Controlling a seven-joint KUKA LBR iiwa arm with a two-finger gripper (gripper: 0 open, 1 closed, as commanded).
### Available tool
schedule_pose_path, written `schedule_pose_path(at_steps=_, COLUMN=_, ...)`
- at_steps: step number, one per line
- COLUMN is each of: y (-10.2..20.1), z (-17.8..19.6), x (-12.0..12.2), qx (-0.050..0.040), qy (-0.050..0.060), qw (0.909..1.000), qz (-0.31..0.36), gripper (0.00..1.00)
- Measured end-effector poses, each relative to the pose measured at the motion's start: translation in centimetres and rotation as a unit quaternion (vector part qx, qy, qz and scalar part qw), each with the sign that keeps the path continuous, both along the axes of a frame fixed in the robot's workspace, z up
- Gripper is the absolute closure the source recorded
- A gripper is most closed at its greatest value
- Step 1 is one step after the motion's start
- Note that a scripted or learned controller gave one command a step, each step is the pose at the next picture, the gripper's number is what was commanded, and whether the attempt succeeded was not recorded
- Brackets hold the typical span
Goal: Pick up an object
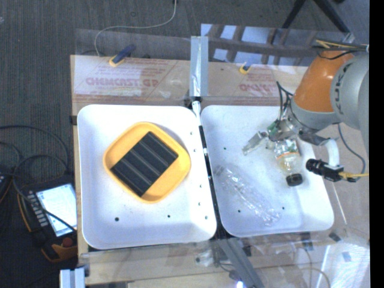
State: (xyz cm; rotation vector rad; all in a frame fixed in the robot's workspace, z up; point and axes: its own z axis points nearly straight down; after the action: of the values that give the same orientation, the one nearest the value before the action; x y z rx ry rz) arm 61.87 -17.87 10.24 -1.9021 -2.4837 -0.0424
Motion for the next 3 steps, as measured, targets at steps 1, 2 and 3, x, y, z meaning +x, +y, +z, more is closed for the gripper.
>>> schedule_pose_path(at_steps=1, y=0.01, z=-0.01, x=0.17, qx=0.0007, qy=-0.001, qw=1.0, qz=-0.007, gripper=0.0)
schedule_pose_path(at_steps=2, y=-0.07, z=-0.12, x=0.29, qx=0.001, qy=-0.001, qw=1.0, qz=0.006, gripper=0.0)
schedule_pose_path(at_steps=3, y=-0.09, z=-0.12, x=0.29, qx=0.0009, qy=-0.001, qw=1.0, qz=0.008, gripper=0.0)
